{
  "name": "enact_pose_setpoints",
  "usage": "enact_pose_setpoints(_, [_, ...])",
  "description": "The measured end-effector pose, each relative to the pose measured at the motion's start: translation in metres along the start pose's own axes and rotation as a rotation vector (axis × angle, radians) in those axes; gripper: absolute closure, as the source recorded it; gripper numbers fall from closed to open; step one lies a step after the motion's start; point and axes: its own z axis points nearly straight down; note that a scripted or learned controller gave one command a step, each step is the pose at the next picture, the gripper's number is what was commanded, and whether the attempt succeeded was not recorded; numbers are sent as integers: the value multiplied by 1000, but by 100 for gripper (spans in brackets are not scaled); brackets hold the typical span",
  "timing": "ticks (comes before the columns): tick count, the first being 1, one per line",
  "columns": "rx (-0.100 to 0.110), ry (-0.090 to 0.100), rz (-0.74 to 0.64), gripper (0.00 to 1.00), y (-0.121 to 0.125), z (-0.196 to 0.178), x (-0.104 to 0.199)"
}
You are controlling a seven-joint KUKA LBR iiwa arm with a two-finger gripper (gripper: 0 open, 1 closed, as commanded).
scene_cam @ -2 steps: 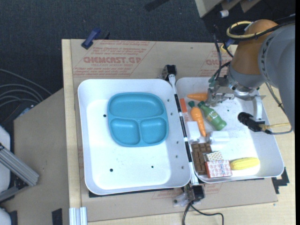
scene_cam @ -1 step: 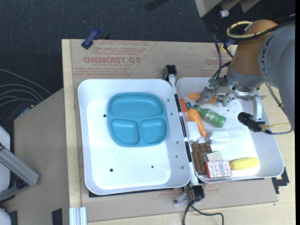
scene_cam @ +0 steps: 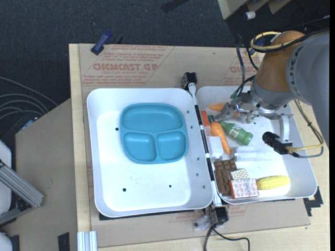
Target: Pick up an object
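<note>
The likeliest target, a green bottle (scene_cam: 236, 132), lay on its side in the right bin (scene_cam: 301, 184), just below and beside the gripper (scene_cam: 242, 109). Whether the jaws stood apart or together could not be told, and nothing showed between them.

An orange carrot (scene_cam: 221, 136) lay touching the bottle on the side away from the arm, with a smaller orange piece (scene_cam: 216, 108) level with the jaws. Further off lay a brown chocolate bar (scene_cam: 225, 172), a red-and-white box (scene_cam: 243, 184) and a yellow corn cob (scene_cam: 271, 182). The left bin (scene_cam: 99, 156) held a blue divided plate (scene_cam: 154, 132), well apart from the gripper.

The main risk looked like crowding: closing there might have caught the carrot along with the bottle, or the round bottle might have rolled away. A descent slightly off could have struck the bin's dividing wall.
</note>
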Motion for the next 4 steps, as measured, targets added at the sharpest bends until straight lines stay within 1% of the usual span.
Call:
enact_pose_setpoints(1, [16,-1,-1,0,34,7,19])
enact_pose_setpoints(2, [27,-5,0,100,31,-2,16])
enact_pose_setpoints(3, [26,-5,0,0,31,-2,17])
enact_pose_setpoints(4, [31,-6,0,100,30,-11,15])
